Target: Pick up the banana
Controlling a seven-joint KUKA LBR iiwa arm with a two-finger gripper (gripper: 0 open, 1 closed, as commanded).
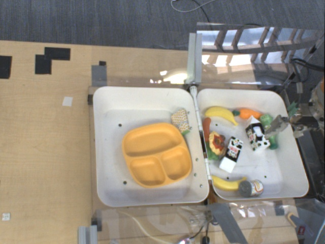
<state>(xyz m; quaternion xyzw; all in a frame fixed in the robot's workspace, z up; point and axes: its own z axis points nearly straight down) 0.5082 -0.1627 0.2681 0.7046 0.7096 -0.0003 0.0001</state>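
Note:
Two yellow bananas lie in the right bin point(294, 182). One banana point(221, 114) is near the bin's far left corner, next to an orange carrot point(249, 113). The other banana point(226, 183) lies along the near wall, touching a tin can point(252, 188). My gripper point(277, 124) reaches in over the bin's right side, beside a black-and-white cow toy point(257, 135) and a green item point(267, 121). It is well apart from both bananas, and nothing is seen held in it.
The right bin also holds a small milk carton point(231, 154), a red-and-yellow food toy point(217, 143) and a red sausage point(206, 127). In the left bin sit an orange divided plate point(156, 154) and a small patterned piece point(180, 119).

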